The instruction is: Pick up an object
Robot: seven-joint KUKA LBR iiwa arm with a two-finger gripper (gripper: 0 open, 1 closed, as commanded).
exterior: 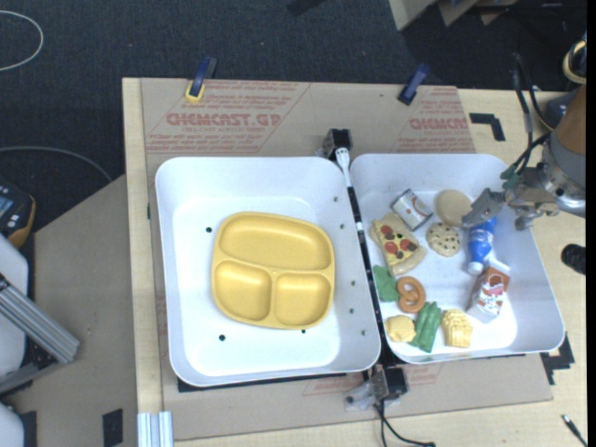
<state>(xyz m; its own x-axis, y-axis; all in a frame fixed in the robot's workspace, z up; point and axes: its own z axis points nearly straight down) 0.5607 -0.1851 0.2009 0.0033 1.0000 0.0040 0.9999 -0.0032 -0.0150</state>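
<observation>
Blue bottle (480,247) lay in the right bin (545,291), the gripper (503,210) just above it. Whether it was clenched I could not tell, and nothing looked lifted, so the pick seemed undone.

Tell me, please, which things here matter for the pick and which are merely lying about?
For the job:
end effector
blue bottle
cookie
pizza slice
pretzel
small carton
right bin

Lying about:
yellow divided plate
left bin
blue clamps

Bright, even overhead light; soft shadows; mild glare on white bins (177,250); small items slightly soft, maybe low res.
</observation>
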